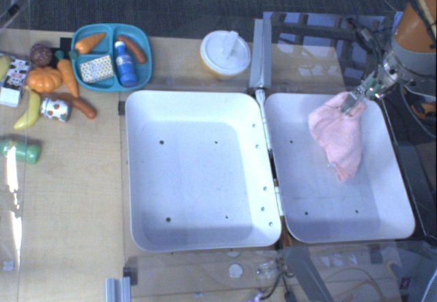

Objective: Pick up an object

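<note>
2 white bins (194, 106), 1 pink cloth (338, 133), 1 blue tray (140, 41), 1 lidded cup (225, 52).

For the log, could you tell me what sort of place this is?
Probably a robot test bench: two white bins side by side, toy food on a blue plate, and a claw pinching a pink cloth.

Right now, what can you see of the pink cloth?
The cloth is pale pink, soft and crumpled, bunched into a long drooping shape. It sits in the right bin, toward its upper half. Its top right corner is drawn up to the end effector, which appears to pinch it there; the lower end trails on the bin floor.
</note>
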You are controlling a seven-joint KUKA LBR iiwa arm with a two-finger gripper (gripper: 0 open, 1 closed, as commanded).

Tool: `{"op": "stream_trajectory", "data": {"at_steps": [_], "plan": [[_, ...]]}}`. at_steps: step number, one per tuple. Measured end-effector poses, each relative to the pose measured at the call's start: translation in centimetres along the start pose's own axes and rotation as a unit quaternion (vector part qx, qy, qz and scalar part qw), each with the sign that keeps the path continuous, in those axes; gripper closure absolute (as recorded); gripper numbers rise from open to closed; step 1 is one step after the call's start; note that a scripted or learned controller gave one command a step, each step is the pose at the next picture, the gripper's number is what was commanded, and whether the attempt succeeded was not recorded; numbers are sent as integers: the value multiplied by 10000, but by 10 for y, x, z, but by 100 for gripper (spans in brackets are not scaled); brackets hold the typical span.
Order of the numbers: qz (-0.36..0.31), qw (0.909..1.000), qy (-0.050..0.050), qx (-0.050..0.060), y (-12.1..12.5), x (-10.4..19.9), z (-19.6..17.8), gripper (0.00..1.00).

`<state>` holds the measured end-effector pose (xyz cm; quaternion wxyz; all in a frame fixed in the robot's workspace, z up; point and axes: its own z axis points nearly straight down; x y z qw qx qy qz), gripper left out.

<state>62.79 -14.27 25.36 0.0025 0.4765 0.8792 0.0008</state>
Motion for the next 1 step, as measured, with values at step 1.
{"op": "stream_trajectory", "data": {"at_steps": [1], "plan": [[277, 9996, 10, 4, 55, 28, 67, 100]]}}
